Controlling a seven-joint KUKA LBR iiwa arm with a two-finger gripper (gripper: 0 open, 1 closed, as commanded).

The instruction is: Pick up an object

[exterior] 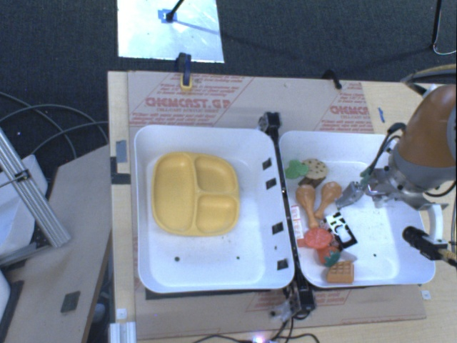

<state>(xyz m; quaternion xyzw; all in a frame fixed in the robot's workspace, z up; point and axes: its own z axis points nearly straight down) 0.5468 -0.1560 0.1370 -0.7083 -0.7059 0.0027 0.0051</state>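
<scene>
Camera view looks down on two white bins: the left bin [214, 138] bears a yellow divided tray [195, 193], the right bin [385, 256] a heap of toy food. A good pick means dropping straight over one separate piece, likely a drumstick [329, 194]. The gripper [351, 194] hovers just right of the drumsticks; I cannot tell its state, and nothing visibly sits in it.

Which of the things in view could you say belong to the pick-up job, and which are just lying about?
Job:
gripper, over the right bin
two toy drumsticks
toy cookie beside green leaf piece
red toy
toy waffle

Lying about:
yellow divided tray in the left bin
clamps on the cardboard
</scene>
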